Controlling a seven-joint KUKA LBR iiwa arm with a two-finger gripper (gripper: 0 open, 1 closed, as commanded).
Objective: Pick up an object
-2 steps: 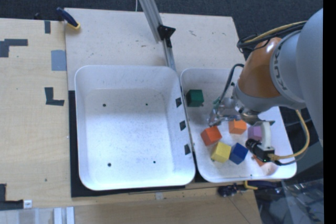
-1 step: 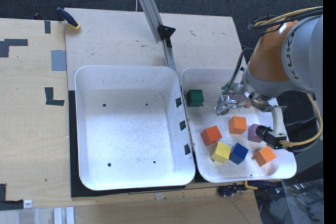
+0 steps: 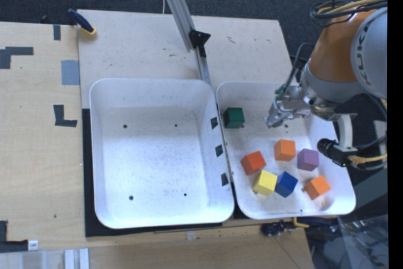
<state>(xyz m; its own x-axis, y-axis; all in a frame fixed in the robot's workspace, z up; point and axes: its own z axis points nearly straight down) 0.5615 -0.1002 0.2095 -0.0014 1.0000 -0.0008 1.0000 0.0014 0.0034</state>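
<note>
We see a pale wooden tabletop (image 3: pixel 38 135) over dark carpet, bearing two shallow white plastic bins. The left bin (image 3: pixel 101 104) has a speckled floor. The right bin (image 3: pixel 340 195) holds seven small cubes: one green (image 3: pixel 234 117), three orange (image 3: pixel 253 162), one purple (image 3: pixel 307 159), one yellow (image 3: pixel 265 183), one blue (image 3: pixel 286 184). The tool (image 3: pixel 275 118) hovers at three o'clock of the green cube; we cannot tell its state.

Seven small cubes in the right bin (image 3: pixel 327 198): green cube (image 3: pixel 234 116) apart, six others (image 3: pixel 284 168) clustered
</note>
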